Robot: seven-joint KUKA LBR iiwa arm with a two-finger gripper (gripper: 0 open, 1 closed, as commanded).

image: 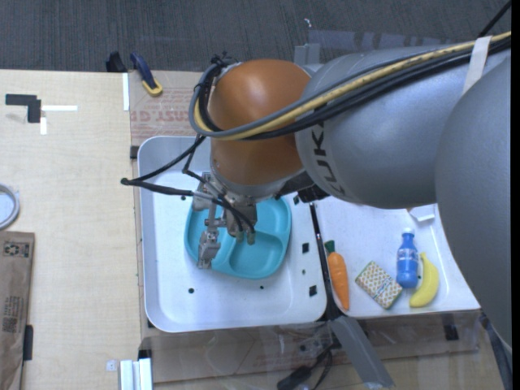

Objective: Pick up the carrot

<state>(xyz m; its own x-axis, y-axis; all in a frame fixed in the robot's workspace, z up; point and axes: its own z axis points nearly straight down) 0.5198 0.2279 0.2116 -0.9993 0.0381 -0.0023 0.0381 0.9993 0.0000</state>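
We see the carrot lying in the right bin, against its left wall, green top pointing away from us, with a patterned sponge, a blue bottle and a banana to its right. The end effector hangs over the blue divided plate in the left bin, well apart from the carrot; whether it is clenched or released we cannot tell.
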